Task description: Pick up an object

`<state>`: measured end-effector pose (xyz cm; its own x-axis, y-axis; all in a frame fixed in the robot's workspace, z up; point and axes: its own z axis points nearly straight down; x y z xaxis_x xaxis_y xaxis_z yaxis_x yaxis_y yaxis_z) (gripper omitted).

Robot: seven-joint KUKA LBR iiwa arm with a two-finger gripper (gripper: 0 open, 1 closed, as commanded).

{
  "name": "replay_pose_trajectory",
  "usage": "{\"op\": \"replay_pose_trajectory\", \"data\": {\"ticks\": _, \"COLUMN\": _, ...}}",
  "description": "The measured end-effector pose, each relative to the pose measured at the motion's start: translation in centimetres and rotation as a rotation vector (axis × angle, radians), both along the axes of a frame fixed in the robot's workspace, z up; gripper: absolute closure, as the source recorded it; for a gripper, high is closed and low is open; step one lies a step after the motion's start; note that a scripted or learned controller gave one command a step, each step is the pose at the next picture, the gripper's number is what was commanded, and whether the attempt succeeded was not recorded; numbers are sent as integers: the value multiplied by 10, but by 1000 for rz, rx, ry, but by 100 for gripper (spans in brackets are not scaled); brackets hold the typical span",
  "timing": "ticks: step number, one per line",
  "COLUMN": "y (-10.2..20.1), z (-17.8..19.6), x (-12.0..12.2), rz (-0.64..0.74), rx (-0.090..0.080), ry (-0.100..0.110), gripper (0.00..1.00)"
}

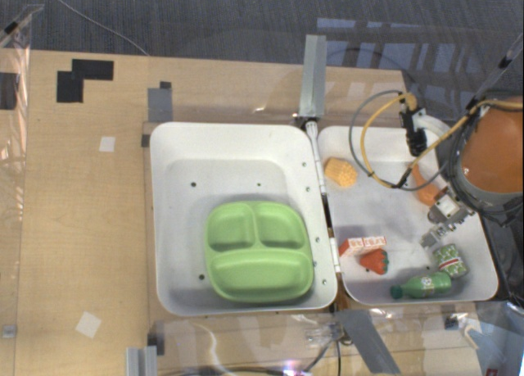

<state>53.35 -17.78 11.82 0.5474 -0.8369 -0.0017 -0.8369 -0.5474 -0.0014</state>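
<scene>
Gripper (442, 227) sits low in the right bin (385, 288), toward its right side, w/ the arm coming in from the right and the orange band (495, 149) above it. The thing nearest the fingers is a small green-and-white can (449, 259), lying just on the near side of the tips, close to touching or touching; can't tell which. Its long axis runs at a slant, roughly far-left to near-right. So the coming move turns on a short drop toward the near side, w/ wrist turned so the fingers close across the can's short width, not along it.

Fingers: metal tips look slightly apart, but the view is too small and cluttered to say whether they're parted or closed, so can't tell. Nothing visibly sits between them; I'd judge no grasp made yet.

Other candidates in same bin: a green bottle (422, 285) lying on its side along the near wall, long axis approx left-right, just near-left of the can; a red strawberry-like toy (375, 261) and a red-white carton (362, 244) further left, mid-bin; a yellow lumpy piece (341, 173) at the far-left corner, well apart from the gripper. An orange bit (429, 195) shows just on the far side of the wrist, partly hidden by cables.

Left bin (176, 153) holds a green divided plate (258, 251), well apart from the gripper. Risk: can is round and may roll off toward the bottle if nudged.
</scene>
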Motion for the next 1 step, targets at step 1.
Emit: {"op": "replay_pose_trajectory", "data": {"ticks": 1, "y": 87, "z": -26, "x": -14, "rz": -510, "rx": -1, "ry": -15, "gripper": 100}}
